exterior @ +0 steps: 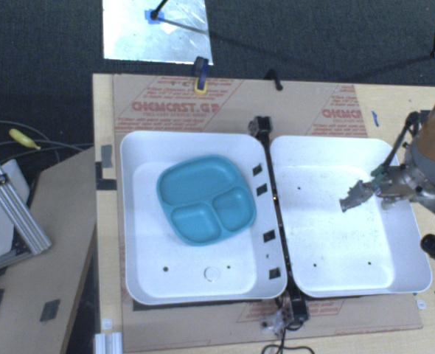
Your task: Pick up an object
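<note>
Plate [205, 209] lies well left of end effector [354, 196].

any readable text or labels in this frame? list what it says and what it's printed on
"CHEMCAST GP": red print on the brown protective sheet behind the left bin, repeated in smaller rows.
Same red print, cut off and angled, on the sheet behind the right bin: too partial to read fully.
Blue divided plate: no text.
Gripper: no legible marking.
</note>
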Action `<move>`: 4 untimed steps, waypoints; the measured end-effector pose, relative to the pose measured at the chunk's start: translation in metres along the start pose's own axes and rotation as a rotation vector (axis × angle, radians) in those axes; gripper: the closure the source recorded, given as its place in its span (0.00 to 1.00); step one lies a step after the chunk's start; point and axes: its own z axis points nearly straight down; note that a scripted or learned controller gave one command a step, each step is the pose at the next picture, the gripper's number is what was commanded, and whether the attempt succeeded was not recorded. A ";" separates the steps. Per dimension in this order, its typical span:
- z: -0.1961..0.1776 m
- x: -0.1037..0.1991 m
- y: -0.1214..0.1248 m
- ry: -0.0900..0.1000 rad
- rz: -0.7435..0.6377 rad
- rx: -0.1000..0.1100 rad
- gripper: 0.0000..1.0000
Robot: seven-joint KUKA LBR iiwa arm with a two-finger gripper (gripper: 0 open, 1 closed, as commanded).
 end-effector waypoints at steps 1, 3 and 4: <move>-0.012 0.081 -0.006 0.004 -0.001 0.015 0.00; 0.017 0.134 -0.009 0.003 0.005 0.019 1.00; 0.064 0.204 -0.010 0.004 0.002 0.022 1.00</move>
